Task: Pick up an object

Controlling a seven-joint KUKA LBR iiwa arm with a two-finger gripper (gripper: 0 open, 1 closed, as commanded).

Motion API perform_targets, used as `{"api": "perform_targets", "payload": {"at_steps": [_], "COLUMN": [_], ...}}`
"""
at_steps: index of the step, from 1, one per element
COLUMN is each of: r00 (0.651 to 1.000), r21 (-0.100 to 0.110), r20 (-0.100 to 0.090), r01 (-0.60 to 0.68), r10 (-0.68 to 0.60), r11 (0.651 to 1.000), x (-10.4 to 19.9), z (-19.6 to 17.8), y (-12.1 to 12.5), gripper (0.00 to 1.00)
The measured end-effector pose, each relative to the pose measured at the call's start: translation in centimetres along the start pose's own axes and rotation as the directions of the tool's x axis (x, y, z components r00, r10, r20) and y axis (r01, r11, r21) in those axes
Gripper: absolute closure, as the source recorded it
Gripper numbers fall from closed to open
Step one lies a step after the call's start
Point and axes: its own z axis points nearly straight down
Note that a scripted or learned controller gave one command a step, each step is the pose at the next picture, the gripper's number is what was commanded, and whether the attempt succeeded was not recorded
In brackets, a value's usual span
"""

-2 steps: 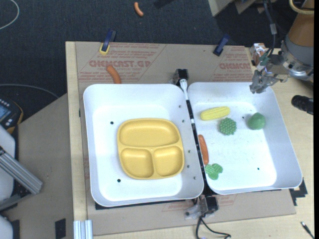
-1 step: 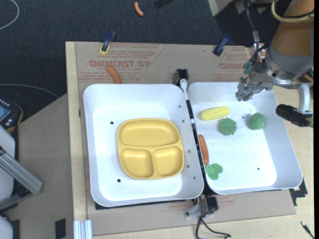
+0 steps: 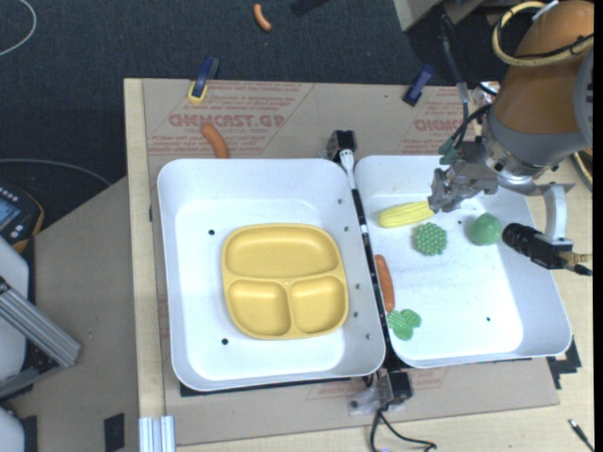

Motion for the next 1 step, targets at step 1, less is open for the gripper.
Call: {"api": "perform_targets", "payload": {"at_steps": [1], "r00": [1.0], "r21": [-0.001], "r20": [0.0], "r01": [-0.001], "r10": [0.001], "r11": [1.0], "x": [2.14], "z": [1.16], "y": [-0.81], "gripper": [1.0]}}
